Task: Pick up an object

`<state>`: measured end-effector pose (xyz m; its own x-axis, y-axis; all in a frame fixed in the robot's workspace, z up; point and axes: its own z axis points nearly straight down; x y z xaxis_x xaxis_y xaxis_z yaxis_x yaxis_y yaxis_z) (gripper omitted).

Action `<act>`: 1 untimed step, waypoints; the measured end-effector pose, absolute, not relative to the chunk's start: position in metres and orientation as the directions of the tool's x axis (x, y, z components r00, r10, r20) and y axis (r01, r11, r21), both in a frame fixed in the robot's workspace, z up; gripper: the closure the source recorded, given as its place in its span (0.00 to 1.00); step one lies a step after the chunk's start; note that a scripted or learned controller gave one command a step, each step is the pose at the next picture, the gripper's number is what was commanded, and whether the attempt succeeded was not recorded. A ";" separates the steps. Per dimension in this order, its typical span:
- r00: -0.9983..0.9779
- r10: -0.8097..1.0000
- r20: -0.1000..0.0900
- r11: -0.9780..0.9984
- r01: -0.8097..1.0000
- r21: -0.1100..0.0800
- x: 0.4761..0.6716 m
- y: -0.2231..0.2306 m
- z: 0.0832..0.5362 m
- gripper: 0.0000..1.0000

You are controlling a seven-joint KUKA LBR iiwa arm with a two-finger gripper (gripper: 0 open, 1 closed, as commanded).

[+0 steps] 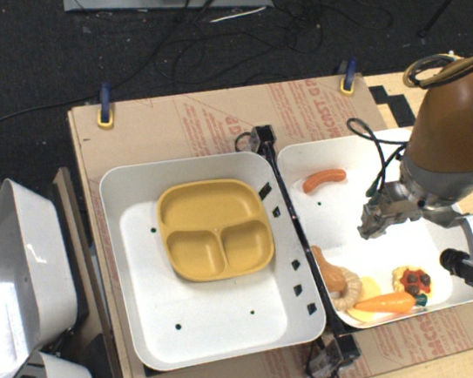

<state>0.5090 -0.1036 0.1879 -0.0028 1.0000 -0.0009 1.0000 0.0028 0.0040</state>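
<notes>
1. Nothing is in the grip, and the nearest candidate is the sausage [324, 180], lying flat at the 12 o'clock end of the right bin [405, 139], near the divider.
2. More pickings at the bin's 6 o'clock edge: a carrot [384, 302] lying sideways, a shrimp [336, 280] at its 10 o'clock, and a small pizza slice [411, 279] at its 1 o'clock, all close together.
3. The gripper [375, 223] hangs over bare white floor mid-bin, at 5 o'clock of the sausage and well apart from it; whether its fingers are apart or together, I cannot tell from here.
4. The arm [453, 138] comes in from 3 o'clock, orange band above the wrist.
5. Over at 9 o'clock, the left bin [152, 328] carries a yellow divided plate [216, 228], sitting flat in its upper half.
</notes>
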 end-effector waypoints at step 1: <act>-0.003 1.000 -0.002 0.003 1.000 0.005 0.510 -0.104 0.220 1.00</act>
